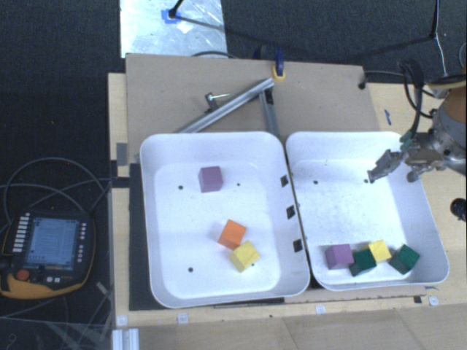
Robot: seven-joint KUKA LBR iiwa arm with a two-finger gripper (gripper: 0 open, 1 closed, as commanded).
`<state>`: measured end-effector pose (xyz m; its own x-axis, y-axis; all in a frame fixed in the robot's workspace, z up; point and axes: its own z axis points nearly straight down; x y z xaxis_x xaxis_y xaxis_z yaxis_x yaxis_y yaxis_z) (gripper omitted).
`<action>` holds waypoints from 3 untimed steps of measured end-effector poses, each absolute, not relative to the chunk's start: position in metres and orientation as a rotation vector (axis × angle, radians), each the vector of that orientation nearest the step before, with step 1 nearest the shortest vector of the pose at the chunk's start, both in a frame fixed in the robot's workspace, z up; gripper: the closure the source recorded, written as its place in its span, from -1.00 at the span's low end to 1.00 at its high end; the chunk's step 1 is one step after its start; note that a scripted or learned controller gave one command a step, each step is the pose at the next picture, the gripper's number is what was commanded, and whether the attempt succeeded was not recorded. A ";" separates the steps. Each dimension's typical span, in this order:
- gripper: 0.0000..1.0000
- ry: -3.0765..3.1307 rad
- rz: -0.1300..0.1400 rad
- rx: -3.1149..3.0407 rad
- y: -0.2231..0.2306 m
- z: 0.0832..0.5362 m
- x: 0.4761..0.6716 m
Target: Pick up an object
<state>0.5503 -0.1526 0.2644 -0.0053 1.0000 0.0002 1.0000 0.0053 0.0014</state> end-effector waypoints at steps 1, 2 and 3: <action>-1.00 2.225 0.002 2.216 -0.153 0.265 0.550; -1.00 2.226 -0.003 2.219 -0.152 0.223 0.551; -1.00 2.227 -0.003 2.220 -0.145 0.169 0.544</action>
<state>0.5441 -0.1447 0.1689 -0.0029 1.0000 0.0007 1.0000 0.0029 -0.0035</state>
